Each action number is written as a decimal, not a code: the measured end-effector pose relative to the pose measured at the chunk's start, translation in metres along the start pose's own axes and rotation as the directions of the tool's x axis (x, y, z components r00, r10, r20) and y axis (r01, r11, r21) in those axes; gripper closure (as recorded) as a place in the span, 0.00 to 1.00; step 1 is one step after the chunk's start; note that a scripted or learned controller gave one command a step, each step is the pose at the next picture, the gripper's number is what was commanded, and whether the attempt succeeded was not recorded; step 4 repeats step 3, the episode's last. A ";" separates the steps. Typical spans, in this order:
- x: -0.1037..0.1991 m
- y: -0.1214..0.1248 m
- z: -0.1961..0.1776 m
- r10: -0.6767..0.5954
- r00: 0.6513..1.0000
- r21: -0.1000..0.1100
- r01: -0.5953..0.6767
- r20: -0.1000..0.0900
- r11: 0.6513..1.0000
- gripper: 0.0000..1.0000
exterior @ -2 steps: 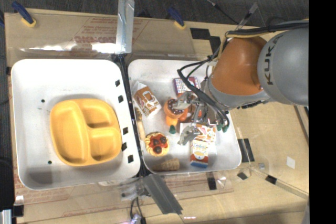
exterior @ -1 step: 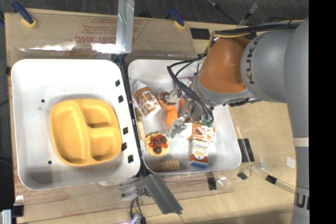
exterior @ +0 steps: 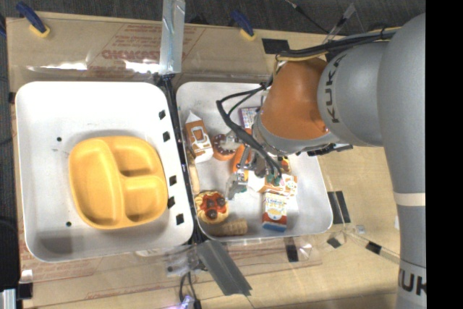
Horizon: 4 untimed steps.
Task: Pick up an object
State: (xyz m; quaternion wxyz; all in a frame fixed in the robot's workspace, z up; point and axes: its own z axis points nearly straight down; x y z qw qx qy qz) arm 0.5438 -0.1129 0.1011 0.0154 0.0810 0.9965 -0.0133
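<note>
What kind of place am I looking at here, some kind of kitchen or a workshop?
Most likely a robotics lab test bench, not a kitchen. A grey and orange robot arm reaches over two white bins taped and clamped to cardboard. One holds a yellow divided tray; the other holds small toy-like food packages.

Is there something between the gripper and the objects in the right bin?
Nothing visible does. The gripper hangs inside the right bin, directly among the small packages, with a juice carton just beside it.
</note>
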 end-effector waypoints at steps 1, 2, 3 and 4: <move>0.004 0.000 0.003 0.198 0.980 -0.014 -0.198 -0.019 0.980 0.00; 0.003 -0.002 -0.007 0.196 0.980 -0.010 -0.196 -0.016 0.981 1.00; 0.025 0.022 -0.095 0.297 0.954 -0.015 -0.298 -0.033 0.955 1.00; 0.025 0.022 -0.095 0.297 0.954 -0.015 -0.298 -0.033 0.955 1.00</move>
